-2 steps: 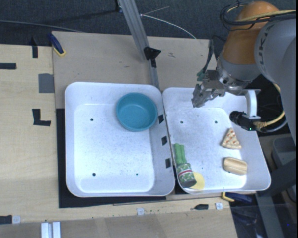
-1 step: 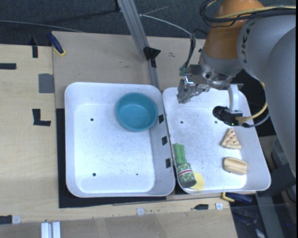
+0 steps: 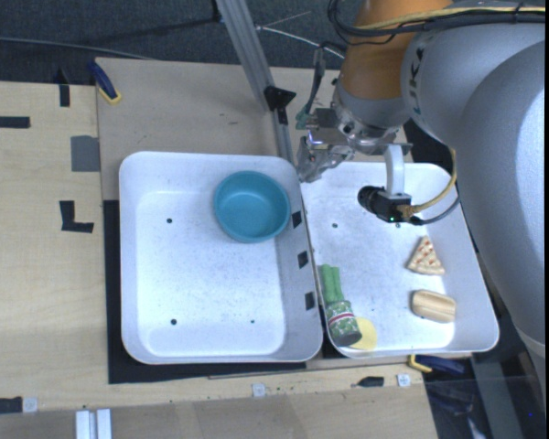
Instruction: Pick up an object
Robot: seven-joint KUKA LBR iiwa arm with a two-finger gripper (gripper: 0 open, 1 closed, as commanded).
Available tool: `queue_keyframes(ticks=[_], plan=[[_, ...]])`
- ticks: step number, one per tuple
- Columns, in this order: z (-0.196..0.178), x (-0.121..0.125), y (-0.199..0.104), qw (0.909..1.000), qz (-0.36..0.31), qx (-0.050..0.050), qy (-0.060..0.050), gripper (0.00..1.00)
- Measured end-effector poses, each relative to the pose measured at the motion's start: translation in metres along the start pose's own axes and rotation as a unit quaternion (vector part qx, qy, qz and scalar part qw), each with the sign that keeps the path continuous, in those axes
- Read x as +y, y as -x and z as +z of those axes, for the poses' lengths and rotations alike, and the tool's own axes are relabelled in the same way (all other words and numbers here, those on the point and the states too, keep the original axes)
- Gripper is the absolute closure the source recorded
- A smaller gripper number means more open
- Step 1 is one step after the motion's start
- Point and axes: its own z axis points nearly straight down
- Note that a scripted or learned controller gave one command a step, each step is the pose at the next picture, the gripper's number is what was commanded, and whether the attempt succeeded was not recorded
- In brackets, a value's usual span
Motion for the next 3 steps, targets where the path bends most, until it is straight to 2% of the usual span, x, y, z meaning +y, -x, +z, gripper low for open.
queue_keyframes(ticks=[2,3], plan=[[0.006,0.024,-0.08,1.0,0.001,-0.001,0.0,1.0],[0.006,0.024,-0.078,1.0,0.002,-0.002,-0.001,0.0]])
